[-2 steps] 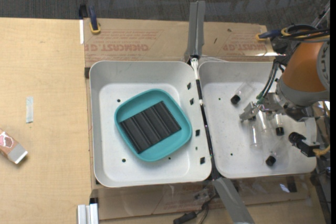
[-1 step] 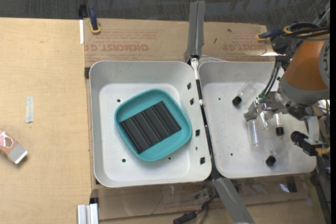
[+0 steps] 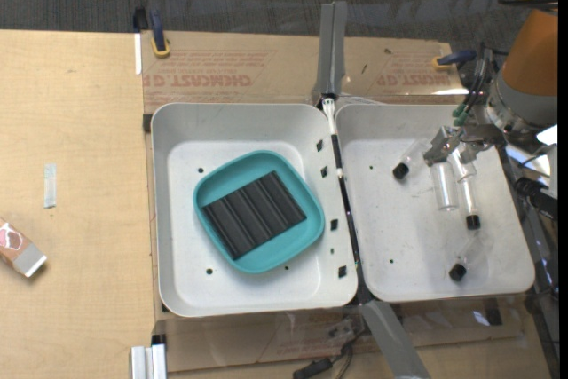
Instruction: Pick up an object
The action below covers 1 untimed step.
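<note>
My gripper (image 3: 451,153) hangs over the upper right part of the right bin (image 3: 390,280), open, with nothing between its fingers. Just below it lie two clear plastic tubes (image 3: 445,187) side by side, and the right one ends in a black cap (image 3: 472,222). A small black piece (image 3: 401,170) lies to the gripper's left. Another clear tube with a black end (image 3: 458,272) rests near the bin's front right corner. In the left bin (image 3: 173,280) sits a teal dish (image 3: 257,210) with a black ribbed insert.
A grey divider post (image 3: 332,49) stands between the bins at the back. Blue clamps (image 3: 158,35) hold the cardboard backing. On the wooden bench to the left lie a small clear strip (image 3: 50,185) and a red-and-white tube (image 3: 19,249).
</note>
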{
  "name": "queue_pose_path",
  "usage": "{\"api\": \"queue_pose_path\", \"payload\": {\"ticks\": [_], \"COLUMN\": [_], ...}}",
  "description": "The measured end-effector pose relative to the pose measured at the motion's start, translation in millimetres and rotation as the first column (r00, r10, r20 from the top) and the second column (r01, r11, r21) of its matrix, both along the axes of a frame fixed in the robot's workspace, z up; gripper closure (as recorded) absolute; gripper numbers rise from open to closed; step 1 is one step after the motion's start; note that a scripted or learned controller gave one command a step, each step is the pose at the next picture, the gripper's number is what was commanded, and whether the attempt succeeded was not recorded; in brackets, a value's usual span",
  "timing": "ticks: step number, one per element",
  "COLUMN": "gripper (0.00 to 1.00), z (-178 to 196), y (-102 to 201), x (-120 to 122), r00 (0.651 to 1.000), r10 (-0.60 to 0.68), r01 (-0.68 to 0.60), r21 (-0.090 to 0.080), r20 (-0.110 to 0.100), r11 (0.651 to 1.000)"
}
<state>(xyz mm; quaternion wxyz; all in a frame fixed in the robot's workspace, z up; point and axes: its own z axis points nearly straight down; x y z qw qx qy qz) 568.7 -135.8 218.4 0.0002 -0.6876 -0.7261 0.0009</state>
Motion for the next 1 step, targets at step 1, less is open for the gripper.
{"api": "queue_pose_path", "payload": {"ticks": [1], "gripper": [1.00], "z": [-23.9], "y": [53.2], "x": [89.7], "r00": [0.999], "r10": [-0.049], "r01": [0.049], "r21": [-0.001], "r20": [-0.001], "r11": [0.999]}}
